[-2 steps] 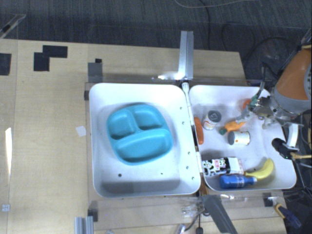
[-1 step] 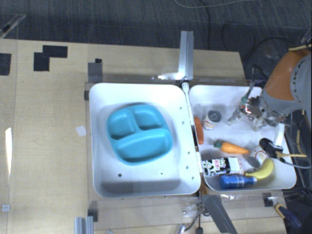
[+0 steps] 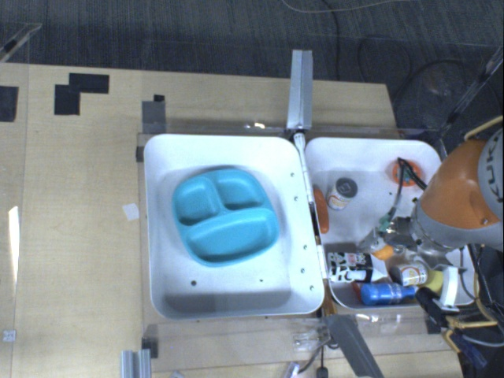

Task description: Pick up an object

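Observation:
The right bin [image 3: 370, 154] holds several small objects. A small round-topped jar [image 3: 343, 192] stands near its middle, and an orange object [image 3: 401, 172] lies at the back right. A thin orange stick [image 3: 317, 211] rests along the left wall. At the front lie a black-and-white packet [image 3: 350, 264], a blue bottle [image 3: 385, 292] and a small tin [image 3: 412, 275]. The grey arm with its orange band [image 3: 465, 191] reaches in from the right. My gripper [image 3: 391, 241] is low over the front right of this bin, just above the tin and a small orange piece [image 3: 383, 251].
The left bin [image 3: 169, 290] carries a blue divided plate [image 3: 225, 215] in its middle. A metal divider post [image 3: 300, 93] stands at the back between the bins. Cables trail at the bench's right edge [image 3: 465, 321].

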`<act>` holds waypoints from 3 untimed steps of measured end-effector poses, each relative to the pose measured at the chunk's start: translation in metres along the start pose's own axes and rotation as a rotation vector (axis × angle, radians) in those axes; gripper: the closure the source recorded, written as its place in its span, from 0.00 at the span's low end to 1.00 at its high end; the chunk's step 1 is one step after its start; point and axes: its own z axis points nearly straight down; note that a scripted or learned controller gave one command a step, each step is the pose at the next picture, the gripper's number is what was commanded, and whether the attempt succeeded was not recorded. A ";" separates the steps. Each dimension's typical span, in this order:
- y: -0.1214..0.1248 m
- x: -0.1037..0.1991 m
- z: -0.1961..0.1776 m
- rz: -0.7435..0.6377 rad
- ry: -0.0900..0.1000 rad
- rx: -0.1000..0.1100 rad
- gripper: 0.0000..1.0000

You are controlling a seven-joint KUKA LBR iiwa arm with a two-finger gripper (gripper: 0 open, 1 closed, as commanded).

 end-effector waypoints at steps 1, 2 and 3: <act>0.001 -0.011 -0.070 0.191 -0.003 0.005 0.00; 0.039 0.006 0.001 0.145 -0.003 -0.003 0.00; 0.041 0.008 -0.011 0.143 -0.001 -0.008 1.00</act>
